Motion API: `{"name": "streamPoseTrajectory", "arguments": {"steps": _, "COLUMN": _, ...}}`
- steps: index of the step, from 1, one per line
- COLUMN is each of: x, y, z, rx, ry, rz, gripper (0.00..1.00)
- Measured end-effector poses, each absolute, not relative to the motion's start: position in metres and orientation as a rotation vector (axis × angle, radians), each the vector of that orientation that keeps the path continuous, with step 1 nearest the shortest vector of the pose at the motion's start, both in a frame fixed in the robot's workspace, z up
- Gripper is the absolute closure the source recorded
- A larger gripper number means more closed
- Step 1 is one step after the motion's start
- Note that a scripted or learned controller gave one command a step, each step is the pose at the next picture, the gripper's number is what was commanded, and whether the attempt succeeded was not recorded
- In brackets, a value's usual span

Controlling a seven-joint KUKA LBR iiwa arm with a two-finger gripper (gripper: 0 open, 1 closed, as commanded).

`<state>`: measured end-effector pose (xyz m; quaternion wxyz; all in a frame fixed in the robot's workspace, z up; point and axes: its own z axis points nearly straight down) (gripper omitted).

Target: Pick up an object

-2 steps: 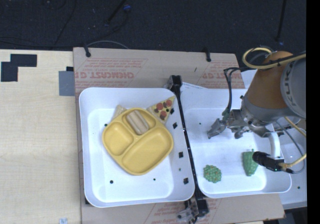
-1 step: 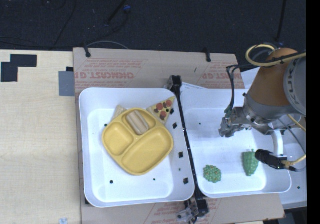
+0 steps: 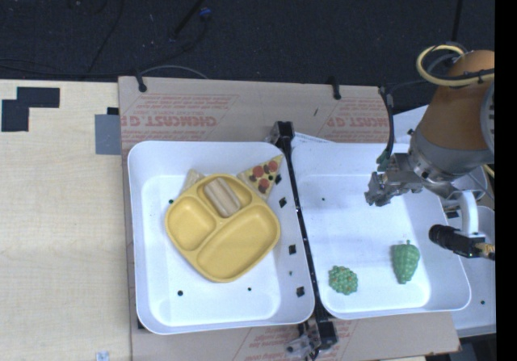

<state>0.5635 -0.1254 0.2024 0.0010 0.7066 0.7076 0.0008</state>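
Gripper hangs over right bin, upper part, above bare white floor. State of jaws: cannot tell, too small and dark.

Nearest candidates, both in right bin, toward near edge: green strawberry-like piece, long axis roughly upright in view, and small green round cluster. Both lie below jaws in view, strawberry piece slightly to right, cluster slightly to left; both apart from jaws.

Left bin holds yellow divided tray and pizza slice toy, across divider.

Judgement: nothing grasped yet; next move needs shift toward near edge, then descent.
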Motion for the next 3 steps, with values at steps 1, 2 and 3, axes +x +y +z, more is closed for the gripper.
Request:
{"name": "streamPoseTrajectory", "arguments": {"steps": 1, "x": 0.573, "y": -0.121, "z": 0.258, "rx": 2.217, "ry": 2.222, "rz": 0.003, "gripper": 1.00}}
{"name": "streamPoseTrajectory", "arguments": {"steps": 2, "x": 0.573, "y": -0.122, "z": 0.263, "rx": 2.221, "ry": 2.224, "rz": -0.002, "gripper": 1.00}}
{"name": "streamPoseTrajectory", "arguments": {"steps": 3, "x": 0.561, "y": -0.067, "z": 0.266, "rx": 2.220, "ry": 2.229, "rz": -0.003, "gripper": 1.00}}
